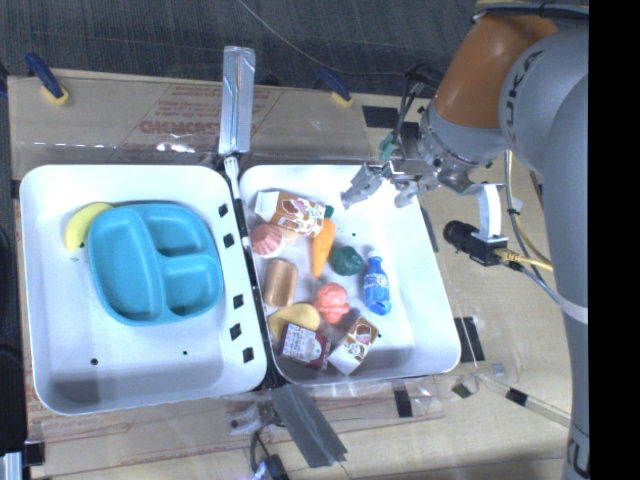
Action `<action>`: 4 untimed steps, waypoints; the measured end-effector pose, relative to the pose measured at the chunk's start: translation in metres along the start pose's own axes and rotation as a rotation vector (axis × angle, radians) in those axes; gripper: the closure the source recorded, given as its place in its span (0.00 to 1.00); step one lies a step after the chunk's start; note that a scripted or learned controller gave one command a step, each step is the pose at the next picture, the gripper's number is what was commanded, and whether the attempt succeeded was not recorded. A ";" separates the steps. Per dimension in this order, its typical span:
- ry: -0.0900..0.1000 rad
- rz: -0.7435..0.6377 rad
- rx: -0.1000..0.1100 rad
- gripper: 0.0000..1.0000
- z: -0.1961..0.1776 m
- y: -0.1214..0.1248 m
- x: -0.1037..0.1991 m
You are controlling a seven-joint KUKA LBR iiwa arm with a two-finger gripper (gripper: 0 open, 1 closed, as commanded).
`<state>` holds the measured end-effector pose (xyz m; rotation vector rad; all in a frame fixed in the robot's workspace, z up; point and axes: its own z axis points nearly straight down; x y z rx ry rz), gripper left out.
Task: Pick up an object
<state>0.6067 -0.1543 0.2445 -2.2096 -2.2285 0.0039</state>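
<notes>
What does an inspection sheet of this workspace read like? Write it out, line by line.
Surface: tan bench bearing two shallow white bins, left bin and right bin, side by side.
Job's things: in the right bin, an orange plastic carrot, a small blue bottle, a dark green rounded piece, a red ball-like toy, a tan bread-shaped toy and small printed cartons.
Clutter: left bin holds a blue divided plastic tray and a yellow banana at its edge.
End effector: end effector hangs over the right bin's upper part, holding nothing.
Cables: yellow and grey cables along the arm.
Surroundings: blue clamps on the bench's far edge.
</notes>
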 end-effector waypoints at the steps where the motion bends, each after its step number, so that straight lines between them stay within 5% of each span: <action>1: 0.002 -0.132 0.009 0.00 0.139 -0.027 0.033; 2: -0.001 -0.028 -0.003 0.00 0.153 -0.006 0.019; 3: -0.001 -0.033 -0.003 1.00 0.143 -0.006 0.019; 4: 0.000 -0.014 -0.008 1.00 0.050 -0.005 0.074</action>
